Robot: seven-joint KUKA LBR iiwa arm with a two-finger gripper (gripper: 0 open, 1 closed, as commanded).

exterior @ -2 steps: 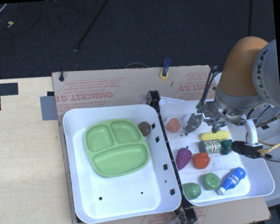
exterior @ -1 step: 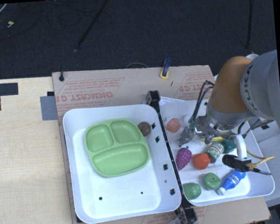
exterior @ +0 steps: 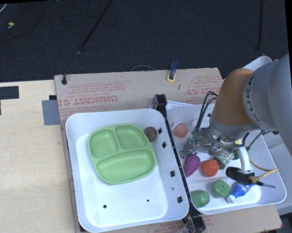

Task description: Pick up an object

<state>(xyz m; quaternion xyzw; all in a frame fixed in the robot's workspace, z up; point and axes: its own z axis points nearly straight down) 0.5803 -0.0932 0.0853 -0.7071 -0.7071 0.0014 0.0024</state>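
Purple, bumpy, grape-like toy fruit (exterior: 191, 164) lies in the right white bin (exterior: 277, 188), touching a round orange-red toy fruit (exterior: 209, 168). Just above it hangs the grey arm's pincer (exterior: 195, 145); whether it is clenched or released cannot be told.

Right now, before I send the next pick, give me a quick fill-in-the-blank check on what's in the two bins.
1. The green divided tray lies in the ____ bin.
2. The small brown ball rests against the tray's ____ side in this view.
3. The purple grape bunch lies in the right bin directly ____ of the orange-red fruit in this view.
4. The arm's band above the wrist is ____.

Missing words: left; right; left; orange
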